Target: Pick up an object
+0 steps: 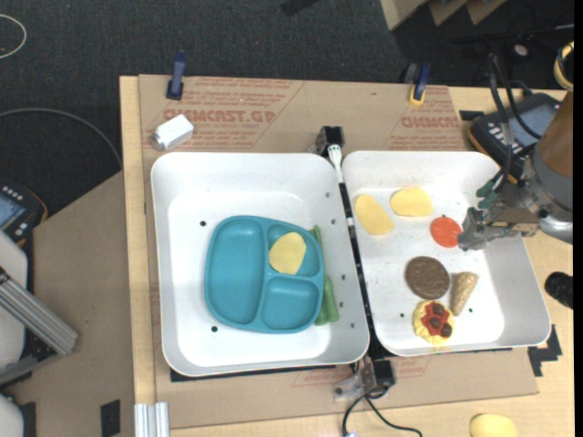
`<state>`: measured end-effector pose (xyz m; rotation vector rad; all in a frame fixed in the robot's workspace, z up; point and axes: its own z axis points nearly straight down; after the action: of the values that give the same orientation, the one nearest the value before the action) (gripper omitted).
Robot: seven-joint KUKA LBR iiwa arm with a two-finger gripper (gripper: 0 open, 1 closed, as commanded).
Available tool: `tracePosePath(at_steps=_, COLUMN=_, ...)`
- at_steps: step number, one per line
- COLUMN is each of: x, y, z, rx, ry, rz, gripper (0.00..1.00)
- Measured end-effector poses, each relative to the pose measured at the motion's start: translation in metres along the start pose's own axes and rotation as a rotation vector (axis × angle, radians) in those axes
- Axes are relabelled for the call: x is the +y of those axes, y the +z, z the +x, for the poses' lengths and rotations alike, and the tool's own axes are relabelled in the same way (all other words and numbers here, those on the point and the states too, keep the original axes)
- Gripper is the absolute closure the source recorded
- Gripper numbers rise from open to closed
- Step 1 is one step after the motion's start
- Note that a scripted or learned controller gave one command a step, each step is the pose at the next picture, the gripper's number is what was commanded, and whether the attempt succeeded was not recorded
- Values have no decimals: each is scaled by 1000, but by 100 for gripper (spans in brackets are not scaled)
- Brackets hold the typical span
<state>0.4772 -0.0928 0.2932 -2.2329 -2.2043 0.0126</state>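
At right of centre in the frame, in the right bin [383, 167], an orange-red round piece [444, 231] lies just left of the pincer [475, 233], whose state I cannot tell, with two yellow pieces [392, 209] to its left, a brown disc [426, 277] below, and a teal tray [262, 272] in the left bin [182, 244].

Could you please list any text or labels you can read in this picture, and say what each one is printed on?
"UHMCAST.G.B", roughly, in faded red on the cardboard sheet behind the left bin; the letters are uncertain.
A similar red print behind the right bin: too blurred to read.
Smaller red lines above both prints: too small to read.
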Motion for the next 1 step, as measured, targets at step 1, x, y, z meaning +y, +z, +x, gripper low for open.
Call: tracePosePath(at_steps=1, x=1, y=-191, z=49, rx=2, ry=-18, rz=-31, gripper=100)
